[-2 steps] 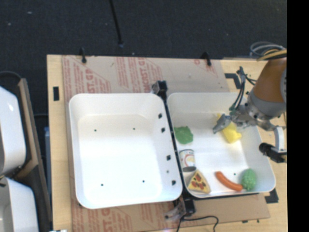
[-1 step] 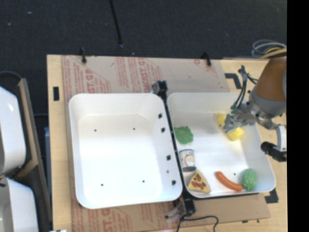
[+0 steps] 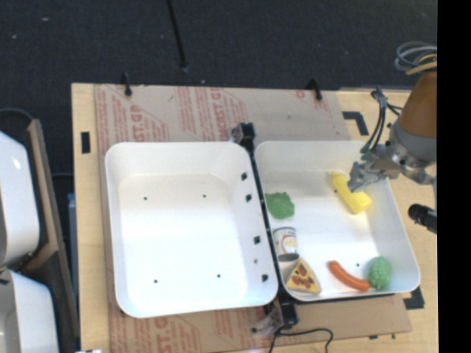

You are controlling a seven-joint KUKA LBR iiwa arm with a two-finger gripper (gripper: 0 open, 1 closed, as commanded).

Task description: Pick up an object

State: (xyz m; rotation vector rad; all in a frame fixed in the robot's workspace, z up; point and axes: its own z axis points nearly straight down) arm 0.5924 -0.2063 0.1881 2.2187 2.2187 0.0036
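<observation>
From above, the gripper (image 3: 362, 173) hangs over the right bin (image 3: 390, 230), just at the upper end of a yellow block (image 3: 350, 193); whether its fingers are apart or together I cannot tell. Along the bin's left wall lie a green lump (image 3: 280, 205), a small can (image 3: 285, 243) and a pizza slice (image 3: 302, 278); a sausage (image 3: 347, 276) and broccoli (image 3: 380, 272) sit near its front. The left bin (image 3: 118, 197) adjoins.
</observation>
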